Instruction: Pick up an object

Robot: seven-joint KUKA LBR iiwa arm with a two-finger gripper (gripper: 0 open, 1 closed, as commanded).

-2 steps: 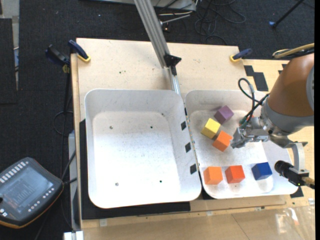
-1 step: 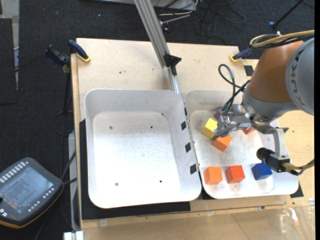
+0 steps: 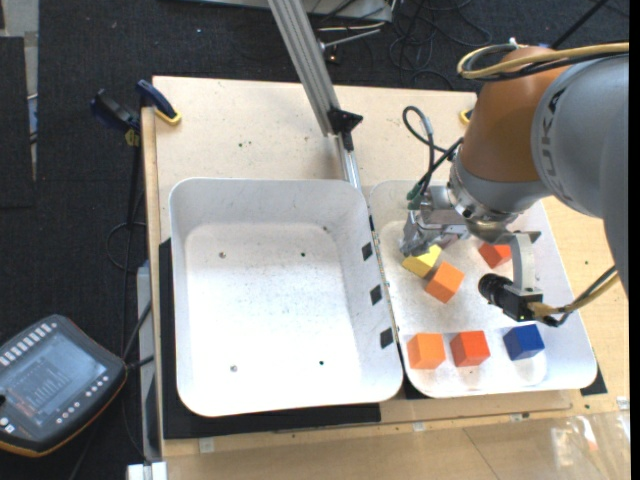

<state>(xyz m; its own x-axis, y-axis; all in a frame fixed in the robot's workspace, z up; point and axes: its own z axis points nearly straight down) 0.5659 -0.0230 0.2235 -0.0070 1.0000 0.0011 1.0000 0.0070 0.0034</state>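
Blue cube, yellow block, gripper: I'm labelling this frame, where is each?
blue cube (image 3: 523, 341), camera view, top face.
yellow block (image 3: 422, 262), camera view, upper face.
gripper (image 3: 420, 240), camera view, midway between fingertips.

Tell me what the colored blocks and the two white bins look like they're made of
Blue block and orange block: probably painted wood or foam, matte with crisp edges. Left bin and right bin: likely molded plastic, smooth with rounded rims and scuffs.

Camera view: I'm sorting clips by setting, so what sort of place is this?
Probably a robotics lab test bench: a handheld grey robot control pendant lies on the dark floor, loose black cables trail behind, and two shallow white plastic bins hold small coloured blocks.
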